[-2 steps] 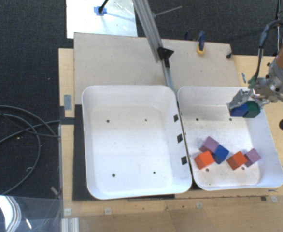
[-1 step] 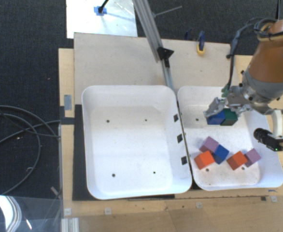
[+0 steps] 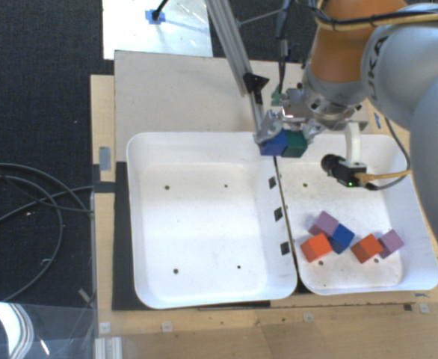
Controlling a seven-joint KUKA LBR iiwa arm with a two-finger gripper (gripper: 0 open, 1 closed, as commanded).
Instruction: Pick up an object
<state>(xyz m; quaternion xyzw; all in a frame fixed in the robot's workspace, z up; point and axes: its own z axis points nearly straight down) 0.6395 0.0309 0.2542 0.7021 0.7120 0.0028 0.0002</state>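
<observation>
Blocks sit at my hand, which hangs over the far end of the seam where the two bins meet. Right at the seam's far end I see a blue block and a green block, pressed side by side under my fingers. Whether I am clenched on either of them or merely resting above them I cannot tell; the wrist hides the fingertips from this slant.

My arm comes in from the right of the seam, grey, with the orange band above the wrist. A small black unit with a green light and a yellowish cable hangs just right of the seam, over the right bin.

Further toward the near end of the seam, on its right side, five more blocks lie in a loose cluster on the right bin's floor: an orange block closest to the seam, a purple block just beyond it, a second blue block touching both, then a second orange block and a second purple block touching each other, farthest from the seam.

Left of the seam lies the left bin, white with a few dark specks. Both bins rest on the desk.
</observation>
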